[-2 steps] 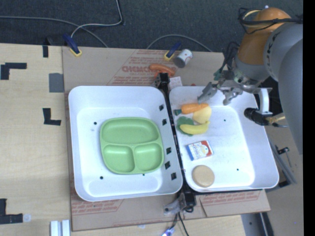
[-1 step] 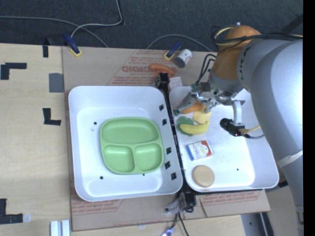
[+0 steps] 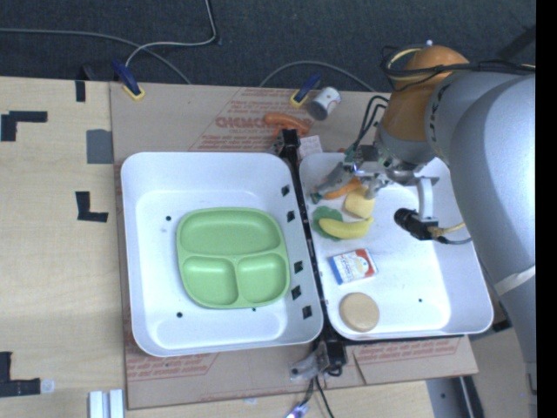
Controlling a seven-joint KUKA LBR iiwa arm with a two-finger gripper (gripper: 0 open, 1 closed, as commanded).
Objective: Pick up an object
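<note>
Two shallow white bins are seen side by side on the tabletop (image 3: 52, 233). The left bin (image 3: 148, 190) carries a green divided plate (image 3: 233, 258), lying flat near its middle. In the right bin (image 3: 452, 307), several small things are gathered towards the 10 o'clock corner: a yellow banana (image 3: 345, 227), a pale yellow block (image 3: 359, 205) touching the banana at its 12 o'clock side, and a small green piece (image 3: 323, 212) just beside the banana at 10 o'clock. A blue, white and red carton (image 3: 352, 266) lies at 6 o'clock from the banana, and a round tan disc (image 3: 359, 312) lies at 6 o'clock from the carton, near the bin's front wall. The gripper (image 3: 359, 179) is lowered over the pale yellow block, with something orange seen beside it; whether it is open or closed cannot be told, and no object is seen held in it. The grey arm (image 3: 487, 146) is seen at 3 o'clock of the bins
</note>
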